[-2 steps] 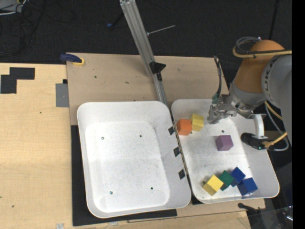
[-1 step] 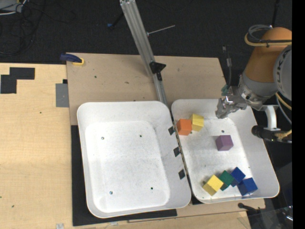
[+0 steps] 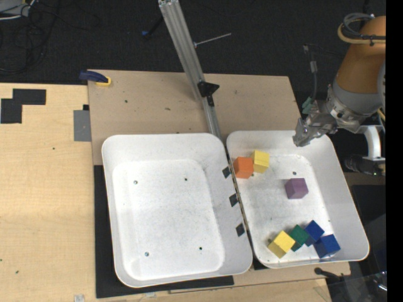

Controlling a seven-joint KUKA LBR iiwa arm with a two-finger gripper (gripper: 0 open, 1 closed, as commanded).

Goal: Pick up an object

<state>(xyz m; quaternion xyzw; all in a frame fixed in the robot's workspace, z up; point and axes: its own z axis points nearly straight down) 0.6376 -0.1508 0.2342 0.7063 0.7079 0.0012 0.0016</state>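
The pincer (image 3: 304, 136) hangs over the far rim of the right bin (image 3: 352, 206), near that bin's far right corner, at the end of the grey arm (image 3: 359, 74) with its orange band; whether it stands wide or narrow cannot be told from this slanted view, and nothing is seen held in it. Taking items from largest to smallest: the counter (image 3: 44, 187) carries two shallow white bins side by side, the left bin (image 3: 126, 150) next to the right one, and all candidate objects lie in the right bin. The purple block (image 3: 296, 188) sits alone mid-bin, well apart from its neighbours and nearer the camera than the pincer. The orange block (image 3: 244, 167) and a yellow block (image 3: 261, 161) touch each other against the bin's left wall. A second yellow block (image 3: 281, 243), a green block (image 3: 299, 237) and two blue blocks (image 3: 321, 239) crowd the near end. In my judgement these are small, light, rigid cubes, not fragile, possibly smooth-faced; opposite flat sides offer the soundest hold. The purple block is assessed as the easiest take, having clear space on every side.
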